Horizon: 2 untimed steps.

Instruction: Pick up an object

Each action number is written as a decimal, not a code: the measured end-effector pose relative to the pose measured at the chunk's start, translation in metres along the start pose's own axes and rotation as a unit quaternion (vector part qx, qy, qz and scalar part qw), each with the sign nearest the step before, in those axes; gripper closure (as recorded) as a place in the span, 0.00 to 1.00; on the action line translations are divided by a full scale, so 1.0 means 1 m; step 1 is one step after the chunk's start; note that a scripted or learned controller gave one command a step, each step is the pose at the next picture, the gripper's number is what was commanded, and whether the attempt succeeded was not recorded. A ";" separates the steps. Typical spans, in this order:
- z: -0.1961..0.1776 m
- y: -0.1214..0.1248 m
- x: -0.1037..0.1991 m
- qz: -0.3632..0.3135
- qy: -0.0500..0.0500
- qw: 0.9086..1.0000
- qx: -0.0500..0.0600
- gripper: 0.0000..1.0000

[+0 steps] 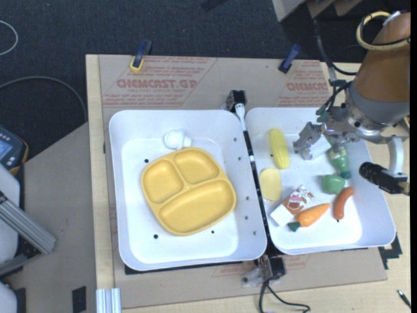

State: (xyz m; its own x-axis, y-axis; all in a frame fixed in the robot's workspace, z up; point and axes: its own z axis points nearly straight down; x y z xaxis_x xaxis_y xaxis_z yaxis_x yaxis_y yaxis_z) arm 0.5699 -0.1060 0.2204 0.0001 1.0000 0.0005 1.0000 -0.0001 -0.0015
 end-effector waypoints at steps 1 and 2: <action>0.142 -0.034 -0.003 0.002 0.001 1.000 0.003 0.00; 0.124 -0.030 -0.003 0.001 -0.001 1.000 -0.003 1.00</action>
State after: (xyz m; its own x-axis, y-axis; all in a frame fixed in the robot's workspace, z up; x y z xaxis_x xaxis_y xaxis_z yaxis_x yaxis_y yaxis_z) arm 0.5395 -0.1094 0.0960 0.0019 1.0000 -0.0009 1.0000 -0.0019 0.0049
